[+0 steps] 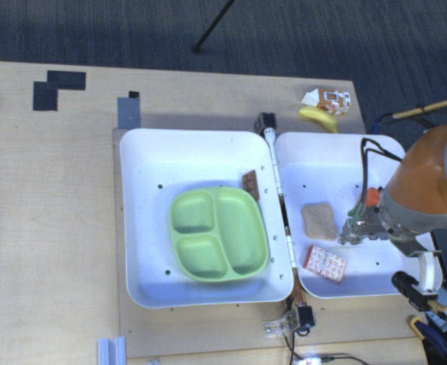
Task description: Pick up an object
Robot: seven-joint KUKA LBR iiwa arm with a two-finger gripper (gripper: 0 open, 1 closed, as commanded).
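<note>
Camera view shows you the arm reaching in from the right over the right bin, its orange band uppermost and the wrist bent down toward the bin floor. The gripper sits low, just right of the tan sponge and above the red-and-white packet. You cannot tell from this angle how its fingers stand, and nothing shows between them.

Both sponge and packet lie on the right bin's floor, near its left wall, the packet nearer you than the sponge. In the left bin you see a green divided tray, with a small brown piece just past its far right corner.

Beyond the right bin, on the bench, lie a banana and a small carton. Dark carpet runs along the far side.
</note>
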